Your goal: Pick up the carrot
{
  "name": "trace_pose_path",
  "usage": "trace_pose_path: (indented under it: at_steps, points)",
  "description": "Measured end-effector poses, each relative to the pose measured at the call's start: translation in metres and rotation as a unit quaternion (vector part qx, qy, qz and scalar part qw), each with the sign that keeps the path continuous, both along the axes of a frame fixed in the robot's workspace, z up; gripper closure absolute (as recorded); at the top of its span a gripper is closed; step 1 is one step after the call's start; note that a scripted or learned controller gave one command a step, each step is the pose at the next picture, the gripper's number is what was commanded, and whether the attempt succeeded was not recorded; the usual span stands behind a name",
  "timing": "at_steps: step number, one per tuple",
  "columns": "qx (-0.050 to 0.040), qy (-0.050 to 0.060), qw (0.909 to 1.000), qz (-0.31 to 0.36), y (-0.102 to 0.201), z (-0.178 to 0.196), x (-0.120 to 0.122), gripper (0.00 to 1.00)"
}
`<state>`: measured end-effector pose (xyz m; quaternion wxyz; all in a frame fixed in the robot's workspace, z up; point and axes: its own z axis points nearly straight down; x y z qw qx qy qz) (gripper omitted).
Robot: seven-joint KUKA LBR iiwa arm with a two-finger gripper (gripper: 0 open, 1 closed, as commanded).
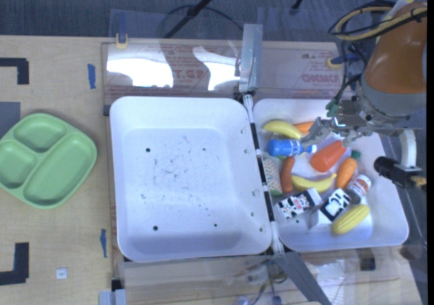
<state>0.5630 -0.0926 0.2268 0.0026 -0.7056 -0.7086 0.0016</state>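
The carrot [346, 173], orange with a small green top, lies tilted in the right bin [390, 229] among several toy foods. Just to its left is a fatter orange-red piece [329, 155]. My gripper [337, 134] hangs over the bin's upper middle, straight above that orange-red piece and a little up-left of the carrot. Its fingers [316, 131] are spread open and nothing is held between them. The arm with its orange band [397, 66] comes in from the upper right.
Around the carrot are a yellow banana [281, 127], a blue bottle [288, 148], a red sausage [288, 172], a second banana [313, 181], a cow-patterned box [295, 203] and a yellow piece [351, 219]. The left bin [183, 168] adjoins. A green divided plate [44, 160] sits far left.
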Motion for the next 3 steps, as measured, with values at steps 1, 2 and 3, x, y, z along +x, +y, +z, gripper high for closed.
trace_pose_path:
  at_steps: [1,2,3]
  points:
    - [0.0004,0.0,0.9978,0.066,-0.078,-0.072,0.009,0.0]
    - [0.0041,-0.004,0.9973,0.073,-0.117,-0.133,0.004,0.0]
    - [0.0032,-0.002,0.9974,0.072,-0.119,-0.127,0.004,1.0]
